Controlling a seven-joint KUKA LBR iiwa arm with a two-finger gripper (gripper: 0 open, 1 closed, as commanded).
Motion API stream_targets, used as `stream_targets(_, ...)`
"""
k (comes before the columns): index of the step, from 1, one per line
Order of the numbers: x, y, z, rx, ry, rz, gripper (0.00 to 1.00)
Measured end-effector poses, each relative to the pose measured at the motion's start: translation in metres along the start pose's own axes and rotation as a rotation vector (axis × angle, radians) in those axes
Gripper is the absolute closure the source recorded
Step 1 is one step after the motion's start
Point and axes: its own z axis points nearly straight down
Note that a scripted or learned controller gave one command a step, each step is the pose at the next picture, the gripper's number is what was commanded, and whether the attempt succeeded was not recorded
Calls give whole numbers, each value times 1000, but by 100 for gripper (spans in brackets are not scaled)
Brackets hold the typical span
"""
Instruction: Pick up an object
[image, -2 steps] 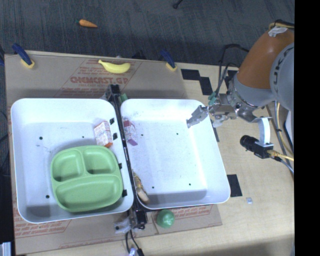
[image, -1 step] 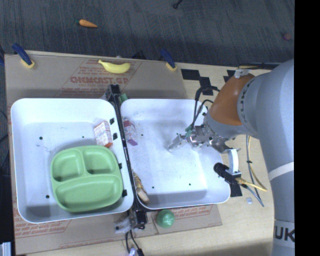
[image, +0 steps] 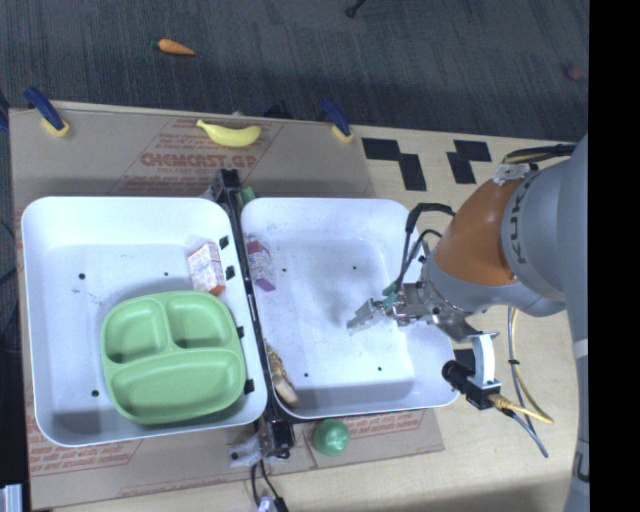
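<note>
My gripper (image: 362, 317) is low inside the right bin (image: 330, 215), right of its middle, over bare white floor. No object is seen in it. A small purple and white packet (image: 259, 264) lies against that bin's left wall, well to the gripper's left. A brownish item (image: 279, 381) rests in the bin's near left corner. In the left bin (image: 60, 240) sit a green compartment tray (image: 175, 354) and a small red and white carton (image: 205, 266).
A yellow banana (image: 230, 131) lies on the cardboard behind the bins. In front of the right bin is a green ball (image: 330, 436). Blue clamps (image: 47, 111) hold the cardboard's back edge. An orange item (image: 176, 46) lies on the dark floor.
</note>
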Motion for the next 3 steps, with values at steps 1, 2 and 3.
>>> stream_targets(1,36,-28,18,0,1,0,0)
stream_targets(2,12,37,23,-2,0,2,0)
stream_targets(3,97,-35,5,1,2,-1,0)
